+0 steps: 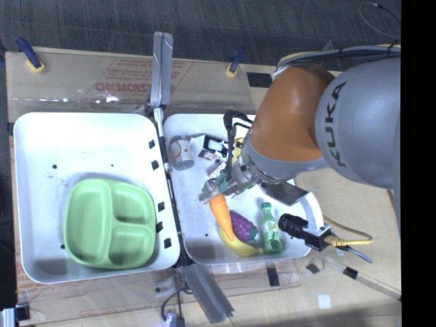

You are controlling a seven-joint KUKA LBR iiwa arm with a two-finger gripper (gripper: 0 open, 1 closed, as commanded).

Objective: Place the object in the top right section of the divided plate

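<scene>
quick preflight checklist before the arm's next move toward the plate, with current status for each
1. Green divided plate sits flat in the left bin: ok.
2. Top right section of the plate free of objects: ok.
3. Gripper is over the right bin, just above the carrot: ok.
4. An object held between the gripper's fingers: cannot tell.
5. Carrot crowded by the purple toy, banana and green bottle: not ok.

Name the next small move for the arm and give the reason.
Probably a short drop onto the carrot to try a grasp. The gripper hangs just above the carrot's upper end in the right bin, beside the eggplant and banana. The green plate sits in the left bin, with nothing in its sections yet.
</scene>
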